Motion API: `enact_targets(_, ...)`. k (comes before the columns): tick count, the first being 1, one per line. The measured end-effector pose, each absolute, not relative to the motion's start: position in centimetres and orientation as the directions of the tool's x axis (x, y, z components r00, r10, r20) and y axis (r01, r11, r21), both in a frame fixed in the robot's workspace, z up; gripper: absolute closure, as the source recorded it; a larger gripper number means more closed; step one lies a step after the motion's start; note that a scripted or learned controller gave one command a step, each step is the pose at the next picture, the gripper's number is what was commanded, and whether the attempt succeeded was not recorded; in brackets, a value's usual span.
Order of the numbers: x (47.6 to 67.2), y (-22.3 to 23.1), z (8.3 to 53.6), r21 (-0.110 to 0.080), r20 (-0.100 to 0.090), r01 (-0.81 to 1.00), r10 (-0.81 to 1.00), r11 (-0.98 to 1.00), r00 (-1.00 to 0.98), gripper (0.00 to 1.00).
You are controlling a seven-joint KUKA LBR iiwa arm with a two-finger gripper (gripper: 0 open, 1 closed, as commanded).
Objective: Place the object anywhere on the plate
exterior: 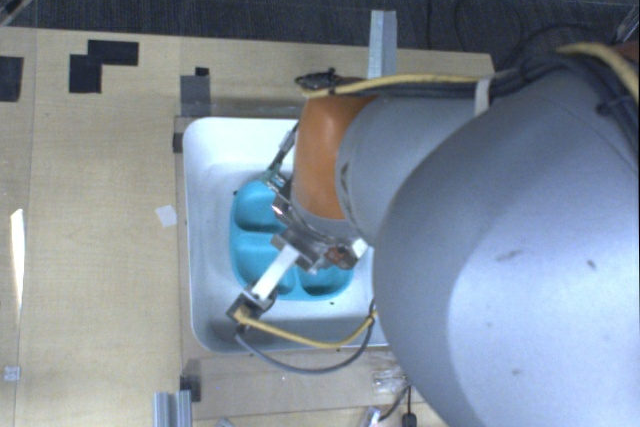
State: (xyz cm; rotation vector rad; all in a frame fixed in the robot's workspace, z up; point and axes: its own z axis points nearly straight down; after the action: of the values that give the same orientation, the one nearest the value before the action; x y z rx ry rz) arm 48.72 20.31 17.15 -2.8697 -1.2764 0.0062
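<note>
the plate (250,225) is bright blue, with shallow compartments parted by raised ridges. it lies flat on the floor of the white bin (203,215), about midway along it and near its left wall; its right part is hidden.

No legible text or markings

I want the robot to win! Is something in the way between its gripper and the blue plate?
Nothing I can see. The gripper is right over the blue plate in the white bin. The grey arm covers the plate's right side, so I cannot tell there.
</note>
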Motion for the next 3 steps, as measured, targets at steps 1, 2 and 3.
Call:
enact_targets(1, 48.7, 20.3, 17.1, -0.002, -0.003, 0.743, 0.743, -0.670, 0.670, 0.00)
enact_targets(2, 55.8, 21.3, 20.4, 0.000, -0.002, 0.870, 0.870, -0.494, 0.494, 0.00)
enact_targets(3, 49.5, 21.2, 17.5, -0.003, -0.004, 0.818, 0.818, -0.576, 0.576, 0.00)
